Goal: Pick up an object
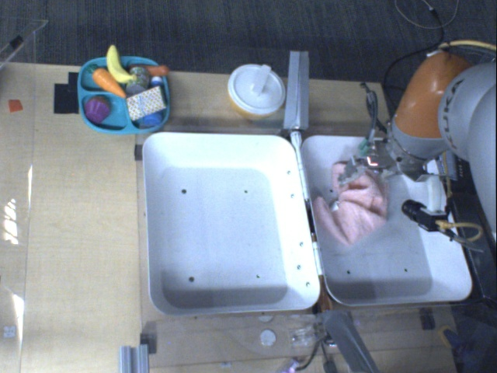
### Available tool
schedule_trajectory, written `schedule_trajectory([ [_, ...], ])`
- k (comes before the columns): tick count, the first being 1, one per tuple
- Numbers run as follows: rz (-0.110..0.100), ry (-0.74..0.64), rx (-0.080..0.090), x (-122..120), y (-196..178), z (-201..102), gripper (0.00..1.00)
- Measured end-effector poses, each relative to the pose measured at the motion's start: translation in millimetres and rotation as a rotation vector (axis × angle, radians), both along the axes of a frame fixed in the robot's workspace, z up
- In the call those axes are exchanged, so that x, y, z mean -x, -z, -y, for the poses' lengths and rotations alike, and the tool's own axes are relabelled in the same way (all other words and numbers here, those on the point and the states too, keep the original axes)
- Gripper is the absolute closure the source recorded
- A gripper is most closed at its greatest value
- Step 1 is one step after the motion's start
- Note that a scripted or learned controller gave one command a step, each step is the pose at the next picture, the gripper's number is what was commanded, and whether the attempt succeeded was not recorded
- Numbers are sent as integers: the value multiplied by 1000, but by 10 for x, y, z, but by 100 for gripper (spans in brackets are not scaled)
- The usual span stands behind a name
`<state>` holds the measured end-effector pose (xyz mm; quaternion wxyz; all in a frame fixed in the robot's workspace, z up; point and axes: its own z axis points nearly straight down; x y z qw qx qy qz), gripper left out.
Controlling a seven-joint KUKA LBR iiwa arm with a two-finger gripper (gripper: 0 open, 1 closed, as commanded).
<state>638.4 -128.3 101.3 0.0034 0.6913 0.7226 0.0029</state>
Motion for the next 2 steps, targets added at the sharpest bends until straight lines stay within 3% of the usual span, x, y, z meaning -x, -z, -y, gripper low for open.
schedule_trajectory([
  [1,-4,-88,2,-324,122,-371,0],
  [2,6,-52,2,120,107,-358,0],
])
